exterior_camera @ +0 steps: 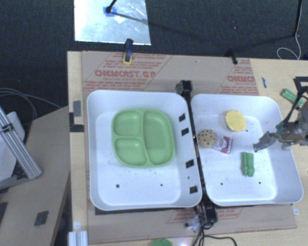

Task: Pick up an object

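The right bin holds a yellow round piece, a speckled cookie, a small pink packet and a green bean-like piece. My gripper reaches in over the right bin's right side. It is above and to the right of the green piece, and right of the pink packet. It hovers apart from all of these objects, and nothing shows in its grasp.
The left bin bears a green divided plate. A black divider with clips runs between the bins. A green item lies on the bench outside the right bin's far right corner.
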